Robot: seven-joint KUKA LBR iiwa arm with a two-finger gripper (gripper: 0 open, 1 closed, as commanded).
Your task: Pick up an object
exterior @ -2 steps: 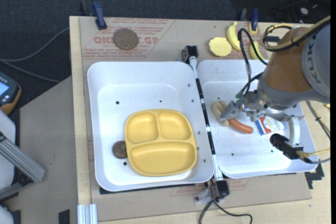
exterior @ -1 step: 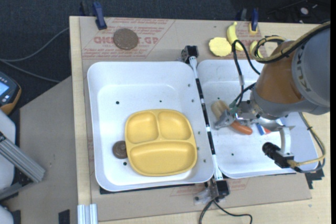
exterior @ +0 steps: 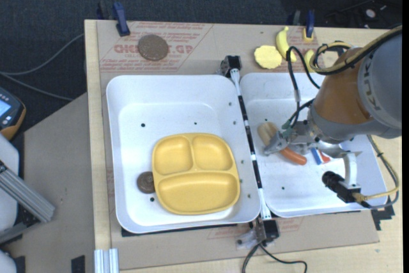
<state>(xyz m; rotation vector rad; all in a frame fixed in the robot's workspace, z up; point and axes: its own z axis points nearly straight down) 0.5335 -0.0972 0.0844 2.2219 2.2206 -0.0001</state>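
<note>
Gripper (exterior: 279,145) low in the right bin (exterior: 281,195), beside an orange piece (exterior: 294,156).
Finger state: cannot tell. Centre squarely over the piece before closing, clear of the tan lump (exterior: 266,132) just left.

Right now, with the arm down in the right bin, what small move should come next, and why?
Probably a short descent onto the orange piece. The gripper sits low in the right bin, right beside it and a tan object, with nothing visibly between its fingers, so no lift seems warranted yet.
</note>
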